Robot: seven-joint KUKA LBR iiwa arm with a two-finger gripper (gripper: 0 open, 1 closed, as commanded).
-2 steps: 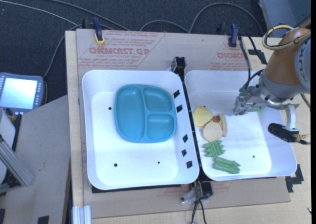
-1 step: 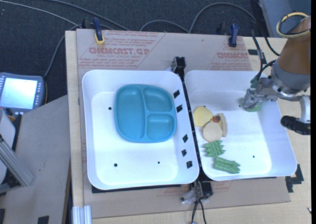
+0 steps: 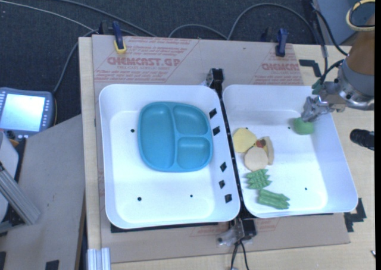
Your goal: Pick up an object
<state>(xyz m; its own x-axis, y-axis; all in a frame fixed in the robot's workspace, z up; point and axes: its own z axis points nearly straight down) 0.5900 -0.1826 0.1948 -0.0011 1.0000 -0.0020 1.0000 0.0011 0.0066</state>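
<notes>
Camera view, bench from above at a slant. Bench board (image 3: pixel 155 55), printed in red, lies beneath the pincer and extends far to its left. Left bin (image 3: pixel 119 168) sits well to the pincer's left and holds a blue divided tray (image 3: pixel 175 137) with three compartments. Right bin (image 3: pixel 321 162) lies directly under the pincer. Arm (image 3: pixel 360 66) enters from the right, behind the pincer (grey, with an orange band above the wrist). Pincer (image 3: pixel 309 115) is low over the right bin's far side; its finger spread cannot be told at this size. Small green object (image 3: pixel 302 126) lies touching or just below the pincer tip; whether it is gripped cannot be told. Down-left of the pincer lie a yellow piece (image 3: pixel 243 140), a tan piece (image 3: pixel 257 157), and two green leafy pieces (image 3: pixel 258 178) (image 3: pixel 273 198).
</notes>
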